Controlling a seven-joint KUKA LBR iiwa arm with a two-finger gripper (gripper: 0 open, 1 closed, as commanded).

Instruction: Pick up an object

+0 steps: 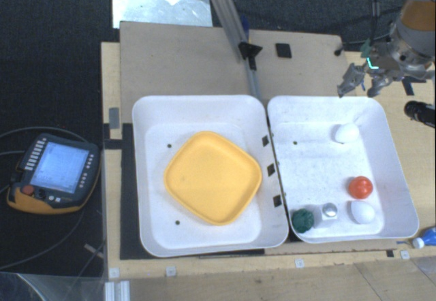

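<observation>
The 2-fingered grey metal pincer (364, 82) hangs above the worktop just past the far rim of the right shallow white bin (392, 156), fingers spread apart and apparently empty. In that bin lie a round orange ball (360, 187), 2 white egg-shaped pieces (346, 133), a dark green knobbly ball (302, 218) and a small silver cap (330, 210).

- grey two-finger gripper (362, 83) hangs with its fingers spread above the far rim of the right shallow white bin (395, 156), nothing between them.
- that bin holds a white ball (345, 133), an orange ball (360, 187), a white egg-shaped object (362, 212), a small silver cylinder (330, 210) and a dark green ball (303, 219).
- left shallow white bin (146, 156) holds a square yellow plastic plate (212, 176).
</observation>
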